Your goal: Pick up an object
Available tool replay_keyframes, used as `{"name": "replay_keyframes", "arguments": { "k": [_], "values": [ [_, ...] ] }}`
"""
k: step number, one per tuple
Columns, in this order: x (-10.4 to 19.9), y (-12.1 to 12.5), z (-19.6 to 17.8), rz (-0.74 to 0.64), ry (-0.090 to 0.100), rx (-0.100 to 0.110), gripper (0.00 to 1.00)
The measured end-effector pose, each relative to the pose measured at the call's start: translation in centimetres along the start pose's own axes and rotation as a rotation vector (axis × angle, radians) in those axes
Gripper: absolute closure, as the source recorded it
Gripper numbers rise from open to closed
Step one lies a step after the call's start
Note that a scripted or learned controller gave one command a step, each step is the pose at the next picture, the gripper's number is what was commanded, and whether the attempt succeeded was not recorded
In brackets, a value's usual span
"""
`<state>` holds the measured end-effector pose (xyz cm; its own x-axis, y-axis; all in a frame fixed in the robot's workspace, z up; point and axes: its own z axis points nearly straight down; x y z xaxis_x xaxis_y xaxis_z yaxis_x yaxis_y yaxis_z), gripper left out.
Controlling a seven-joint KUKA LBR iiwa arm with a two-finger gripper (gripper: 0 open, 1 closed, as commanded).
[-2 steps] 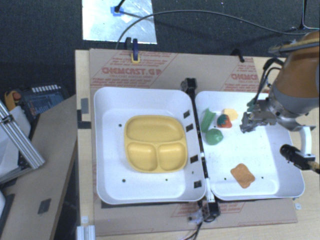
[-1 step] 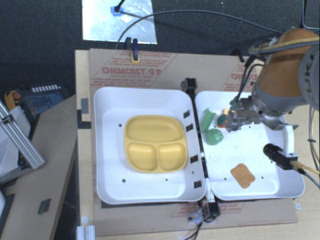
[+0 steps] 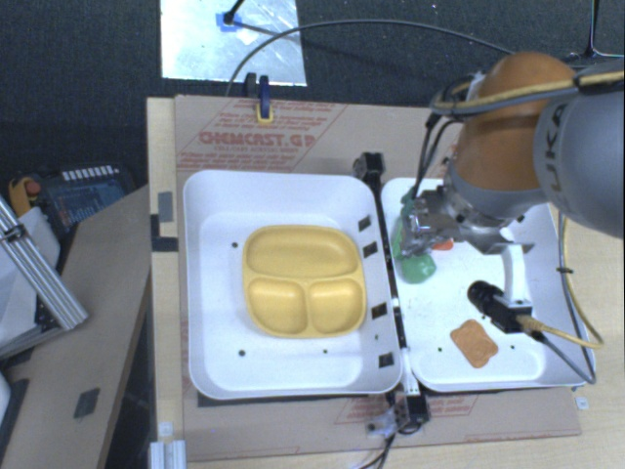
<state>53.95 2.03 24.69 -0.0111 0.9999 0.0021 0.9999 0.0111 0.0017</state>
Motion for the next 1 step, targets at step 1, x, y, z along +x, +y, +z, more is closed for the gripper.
{"name": "replay_keyframes", "arguments": {
  "k": [1],
  "values": [
    [5.0,-0.57,1.61,0.003,-0.001,0.002,1.0]
  ]
}}
